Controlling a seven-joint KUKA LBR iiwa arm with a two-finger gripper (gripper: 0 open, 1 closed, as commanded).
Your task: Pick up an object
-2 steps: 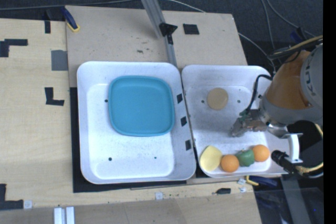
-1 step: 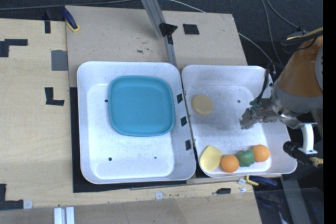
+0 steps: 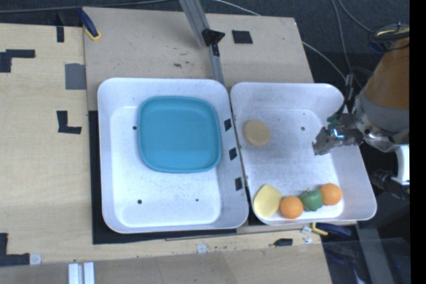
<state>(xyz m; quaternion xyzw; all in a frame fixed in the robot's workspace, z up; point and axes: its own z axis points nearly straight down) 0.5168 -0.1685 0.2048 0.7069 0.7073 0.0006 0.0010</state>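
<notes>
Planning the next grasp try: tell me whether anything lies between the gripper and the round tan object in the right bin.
Nothing visible does. The gripper sits over the right bin's right side, and the round tan object lies to its left across bare white floor. The yellow piece, two orange balls and green item line the near edge, off that path.

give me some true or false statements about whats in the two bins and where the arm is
1. A blue plate lies in the left bin. True.
2. The pincer hovers over the left bin. False: it is over the right bin, near its right wall.
3. A tan round thing lies apart from the other items. True.
4. The two orange balls touch each other. False: a green thing sits between them.
5. The yellow piece lies on the plate. False: it lies in the right bin's near corner.
</notes>
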